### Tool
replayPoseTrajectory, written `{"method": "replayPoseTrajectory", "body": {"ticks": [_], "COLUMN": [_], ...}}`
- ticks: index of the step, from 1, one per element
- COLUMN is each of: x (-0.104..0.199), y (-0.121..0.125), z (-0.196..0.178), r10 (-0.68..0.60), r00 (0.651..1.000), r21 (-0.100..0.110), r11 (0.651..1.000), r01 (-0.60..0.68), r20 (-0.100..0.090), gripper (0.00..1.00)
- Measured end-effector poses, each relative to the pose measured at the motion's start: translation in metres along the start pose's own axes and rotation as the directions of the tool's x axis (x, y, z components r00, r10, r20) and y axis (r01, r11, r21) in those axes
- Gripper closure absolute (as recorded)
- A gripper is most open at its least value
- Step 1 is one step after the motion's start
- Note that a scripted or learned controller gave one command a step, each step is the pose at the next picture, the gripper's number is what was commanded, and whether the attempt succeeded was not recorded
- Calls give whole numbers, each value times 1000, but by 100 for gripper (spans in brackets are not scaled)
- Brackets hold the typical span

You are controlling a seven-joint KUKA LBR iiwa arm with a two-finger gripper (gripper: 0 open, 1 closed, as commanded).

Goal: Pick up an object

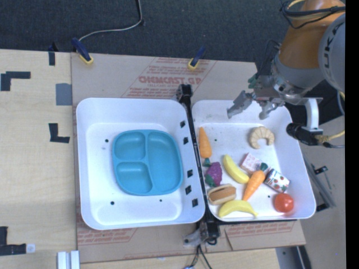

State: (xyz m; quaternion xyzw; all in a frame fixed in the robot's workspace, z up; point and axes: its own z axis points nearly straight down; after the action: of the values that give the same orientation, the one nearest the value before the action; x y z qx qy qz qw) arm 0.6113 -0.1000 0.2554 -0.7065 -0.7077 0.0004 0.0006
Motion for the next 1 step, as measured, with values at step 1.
{"method": "replayPoseTrajectory", "body": {"ticks": [1], "x": [-63], "y": [-49], "z": [159], "r10": [2], "r00": [1000], "r21": [2], "r11": [1000], "r01": [-2], "r20": [0], "gripper": [0]}}
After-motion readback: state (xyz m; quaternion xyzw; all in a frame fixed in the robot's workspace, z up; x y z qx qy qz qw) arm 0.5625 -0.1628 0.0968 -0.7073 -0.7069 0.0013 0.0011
